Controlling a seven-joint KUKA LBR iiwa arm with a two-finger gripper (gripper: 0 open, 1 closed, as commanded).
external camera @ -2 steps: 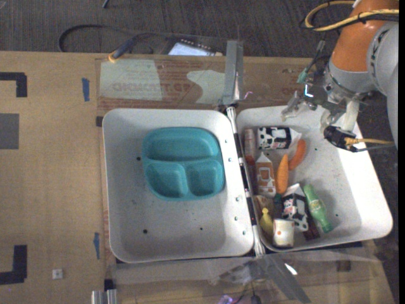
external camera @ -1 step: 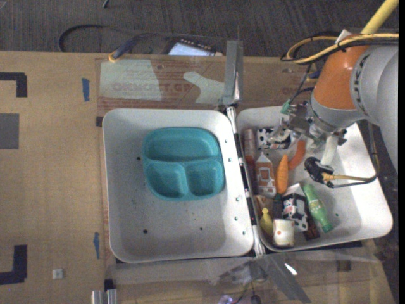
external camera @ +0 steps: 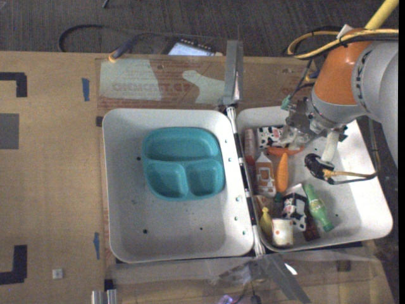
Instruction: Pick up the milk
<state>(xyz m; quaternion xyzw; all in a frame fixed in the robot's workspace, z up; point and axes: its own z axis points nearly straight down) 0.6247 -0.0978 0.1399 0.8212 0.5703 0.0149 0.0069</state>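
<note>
Reaching in: the grey arm [external camera: 380, 81] comes from the view's right, its orange band above the far edge of the right bin [external camera: 361, 198], and the gripper [external camera: 292, 133] is down in that bin's far-left part.
Claw state: cannot tell whether it is spread or pressed together; the wrist covers it from above.
Milk: a cow-patterned milk carton [external camera: 272, 133] lies near the far-left corner of the right bin, just beside the gripper on the view's left. Contact between them cannot be made out.
Second carton: another cow-patterned carton [external camera: 295, 209] sits toward the bin's near side, well apart from the gripper.
Carrot: an orange carrot [external camera: 282, 171] lies lengthwise just below the gripper in the view.
Orange-and-white carton [external camera: 264, 173]: beside the carrot, against the bin's left wall.
Green bottle [external camera: 319, 208]: lying tilted, just right of the second carton.
Yellow bottle [external camera: 266, 221]: by the near-left corner, next to a white cup [external camera: 283, 232].
Left bin [external camera: 126, 176]: holds a teal divided tray [external camera: 183, 161], set toward its far side.
</note>
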